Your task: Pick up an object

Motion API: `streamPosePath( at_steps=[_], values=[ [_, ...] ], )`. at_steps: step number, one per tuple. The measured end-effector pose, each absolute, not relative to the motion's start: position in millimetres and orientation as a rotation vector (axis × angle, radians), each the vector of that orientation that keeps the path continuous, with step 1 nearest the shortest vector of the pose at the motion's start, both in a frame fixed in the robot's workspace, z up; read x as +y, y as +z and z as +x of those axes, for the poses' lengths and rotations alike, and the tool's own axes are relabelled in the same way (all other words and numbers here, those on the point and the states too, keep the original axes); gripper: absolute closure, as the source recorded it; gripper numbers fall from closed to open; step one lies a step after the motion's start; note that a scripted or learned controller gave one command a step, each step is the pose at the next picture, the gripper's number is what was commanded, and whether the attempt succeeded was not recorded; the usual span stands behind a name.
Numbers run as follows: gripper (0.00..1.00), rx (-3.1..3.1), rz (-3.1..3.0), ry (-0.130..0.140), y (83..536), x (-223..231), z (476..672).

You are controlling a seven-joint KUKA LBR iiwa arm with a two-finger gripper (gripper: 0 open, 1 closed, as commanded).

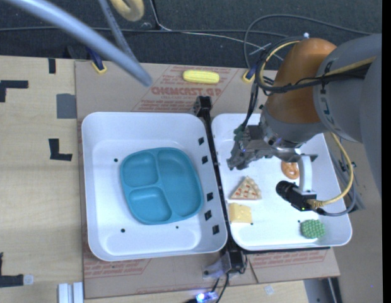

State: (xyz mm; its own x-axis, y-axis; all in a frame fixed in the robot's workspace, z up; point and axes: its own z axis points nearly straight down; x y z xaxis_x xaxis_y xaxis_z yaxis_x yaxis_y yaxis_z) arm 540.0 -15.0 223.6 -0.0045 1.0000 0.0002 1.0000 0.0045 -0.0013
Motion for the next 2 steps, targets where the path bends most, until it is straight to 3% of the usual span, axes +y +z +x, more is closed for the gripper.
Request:
streamPosePath(
  at_steps=[2],
  values=[
    [1.0,-2.227,-2.215,-0.001,225,78,594.3]
  ],
)
